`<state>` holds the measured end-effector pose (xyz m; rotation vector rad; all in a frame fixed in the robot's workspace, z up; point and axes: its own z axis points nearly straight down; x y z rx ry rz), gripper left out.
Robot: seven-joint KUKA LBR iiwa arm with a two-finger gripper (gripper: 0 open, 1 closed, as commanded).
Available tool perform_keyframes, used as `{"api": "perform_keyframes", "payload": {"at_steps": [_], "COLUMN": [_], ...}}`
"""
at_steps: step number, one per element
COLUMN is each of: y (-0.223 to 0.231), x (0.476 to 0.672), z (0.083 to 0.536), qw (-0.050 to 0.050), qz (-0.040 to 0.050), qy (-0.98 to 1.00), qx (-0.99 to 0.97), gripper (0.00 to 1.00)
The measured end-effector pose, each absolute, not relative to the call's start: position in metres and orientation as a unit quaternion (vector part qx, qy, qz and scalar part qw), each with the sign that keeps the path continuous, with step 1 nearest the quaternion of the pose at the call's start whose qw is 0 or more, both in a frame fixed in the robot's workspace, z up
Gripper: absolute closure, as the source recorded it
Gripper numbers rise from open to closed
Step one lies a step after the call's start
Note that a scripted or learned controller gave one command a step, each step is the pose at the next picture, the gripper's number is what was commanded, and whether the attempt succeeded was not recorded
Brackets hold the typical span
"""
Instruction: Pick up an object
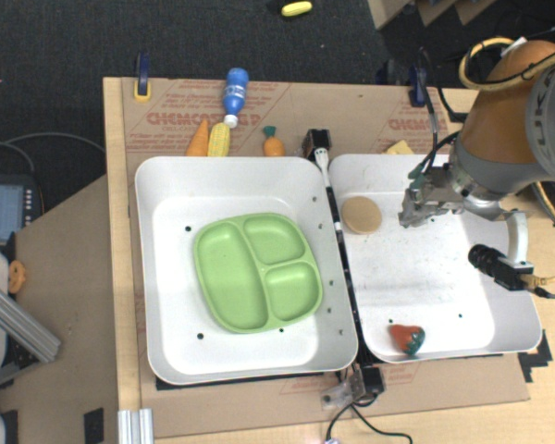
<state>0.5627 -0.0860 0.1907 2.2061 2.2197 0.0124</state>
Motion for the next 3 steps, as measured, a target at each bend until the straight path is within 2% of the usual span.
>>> {"api": "perform_keyframes", "payload": {"at_steps": [1, 2, 3], "y": [-0.088, -0.012, -0.017], "x": [0.559, 0.589, 0.587], "z": [0.195, 0.184, 0.185], "qw": [0.002, 0.001, 0.001], "qz": [0.0005, 0.0018, 0.0003], "qy": [0.708, 0.710, 0.708], "qx": [0.706, 0.704, 0.707], "gripper": [1.00, 1.00, 0.00]}}
